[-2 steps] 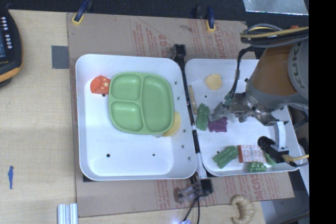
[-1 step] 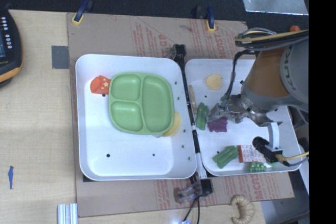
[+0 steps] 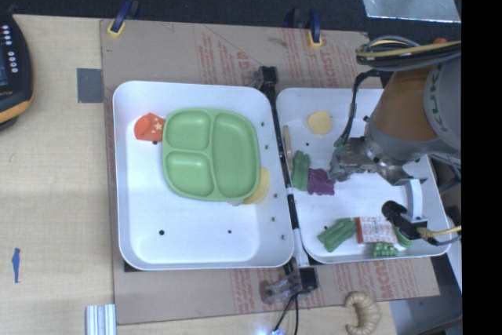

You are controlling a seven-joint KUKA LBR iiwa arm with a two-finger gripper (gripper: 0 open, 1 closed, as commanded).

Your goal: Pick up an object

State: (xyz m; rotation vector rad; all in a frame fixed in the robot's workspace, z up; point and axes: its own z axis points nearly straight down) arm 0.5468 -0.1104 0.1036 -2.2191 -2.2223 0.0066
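Observation:
My gripper (image 3: 340, 166) hangs low in the right bin (image 3: 423, 247), just right of a purple grape-like toy (image 3: 319, 182). A green pickle-shaped toy (image 3: 300, 169) lies directly left of the purple one. Near the bin's far side sits a pale yellow round piece (image 3: 319, 121). Toward the front lie a green ridged toy (image 3: 336, 234), a red and white packet (image 3: 375, 230) and a small green piece (image 3: 383, 250). Nothing is visibly held. The grey arm with its orange band (image 3: 404, 110) covers the bin's right part.
The left bin (image 3: 196, 243) holds a green divided plate (image 3: 212, 154), a red toy with a star (image 3: 149, 127) at its left and a yellow piece (image 3: 260, 185) peeking out under its right edge. A black divider (image 3: 282, 169) runs between the bins.

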